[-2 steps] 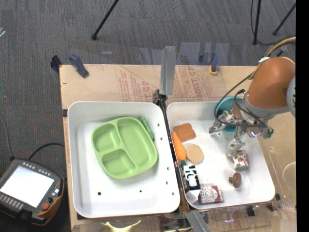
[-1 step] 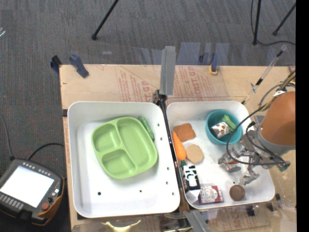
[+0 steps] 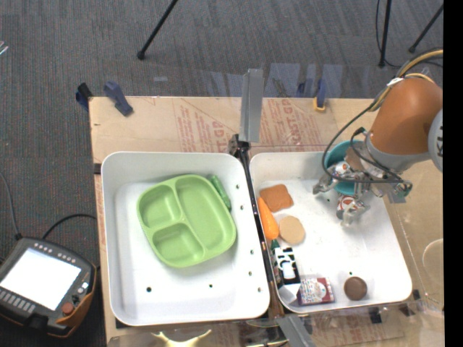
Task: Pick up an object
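In the right shallow white bin (image 3: 376, 266) we see a teal bowl (image 3: 334, 157) at the upper edge, beneath the gripper (image 3: 352, 207); whether the gripper grasps anything we cannot tell. Nearby lie a brown square slice (image 3: 276, 197), an orange carrot (image 3: 268, 220), a tan disc (image 3: 292, 230), a small packet (image 3: 315, 290) and a brown ball (image 3: 355, 288). The left bin (image 3: 123, 194) holds a green divided plastic tray (image 3: 187, 220). Both rest on a plywood bench (image 3: 166, 121) over grey carpet (image 3: 58, 42). The arm (image 3: 405, 121) bends over the right bin.

- bench (image 3: 173, 125): brown board top, red print on it
- left white bin (image 3: 119, 194) and right white bin (image 3: 376, 255) sit on it side by side, touching along the middle
- blue clamp (image 3: 118, 97) at bench's back-left edge
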You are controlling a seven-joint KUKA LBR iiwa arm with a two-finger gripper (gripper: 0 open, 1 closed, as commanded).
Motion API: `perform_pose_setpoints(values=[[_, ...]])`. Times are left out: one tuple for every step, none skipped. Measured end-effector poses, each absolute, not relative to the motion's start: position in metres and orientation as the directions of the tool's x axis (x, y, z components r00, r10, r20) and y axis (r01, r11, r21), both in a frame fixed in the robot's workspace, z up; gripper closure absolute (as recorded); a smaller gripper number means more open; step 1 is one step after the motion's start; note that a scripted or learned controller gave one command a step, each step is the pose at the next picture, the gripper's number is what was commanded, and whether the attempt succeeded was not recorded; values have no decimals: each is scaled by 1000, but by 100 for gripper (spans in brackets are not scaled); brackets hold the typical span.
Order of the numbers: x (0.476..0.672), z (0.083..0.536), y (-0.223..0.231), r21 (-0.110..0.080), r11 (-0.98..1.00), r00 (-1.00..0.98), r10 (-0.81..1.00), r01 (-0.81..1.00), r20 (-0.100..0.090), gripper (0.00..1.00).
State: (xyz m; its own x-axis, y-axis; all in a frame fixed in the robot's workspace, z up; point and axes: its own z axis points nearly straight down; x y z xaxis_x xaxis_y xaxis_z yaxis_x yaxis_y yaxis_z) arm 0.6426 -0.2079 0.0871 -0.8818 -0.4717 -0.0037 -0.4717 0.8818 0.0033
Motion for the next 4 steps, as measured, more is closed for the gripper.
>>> perform_pose_setpoints(values=[[645, 88, -209, 2, 846, -846, -534, -534, -3, 0], [646, 88, -208, 1, 812, -812, -584, -584, -4, 0], [647, 89, -207, -1, 773, -773, -634, -634, -5, 0], [647, 89, -206, -1, 741, -740, -672, -672, -5, 0]])
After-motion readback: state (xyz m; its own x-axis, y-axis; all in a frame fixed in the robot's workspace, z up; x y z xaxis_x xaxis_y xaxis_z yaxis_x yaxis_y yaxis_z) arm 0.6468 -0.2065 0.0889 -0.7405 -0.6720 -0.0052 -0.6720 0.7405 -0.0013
